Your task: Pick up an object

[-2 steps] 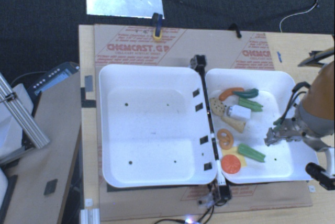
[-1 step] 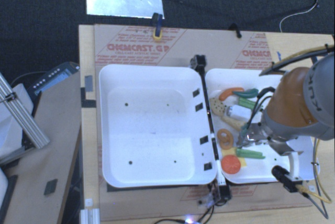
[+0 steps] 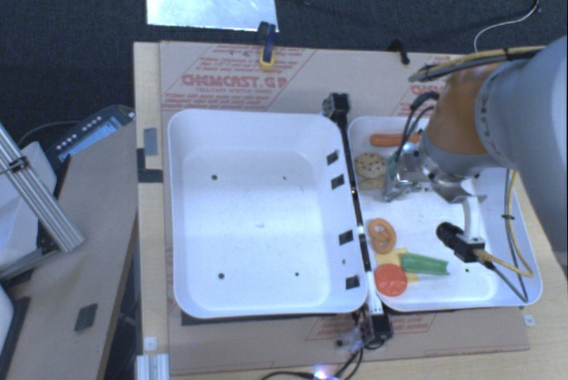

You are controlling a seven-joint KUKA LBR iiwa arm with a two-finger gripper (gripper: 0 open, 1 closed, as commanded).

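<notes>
My gripper (image 3: 397, 185) hangs low inside the right bin (image 3: 510, 281), near that bin's left-middle. A round tan cookie (image 3: 369, 164) lies just to its upper left, close to the gripper tip. An orange carrot-like stick (image 3: 385, 138) rests at the bin's far edge. Nearer the front lie an orange pretzel (image 3: 382, 233), a red tomato (image 3: 390, 280) and a green pepper-like piece (image 3: 424, 263). Nothing shows held in the gripper.
The left bin (image 3: 191, 138) sits beside the right one, with a black divider strip (image 3: 348, 192) between them. The grey arm (image 3: 497, 112) with its orange band covers the right bin's far right. A black fitting with a yellow cable (image 3: 461, 241) hangs over the bin floor.
</notes>
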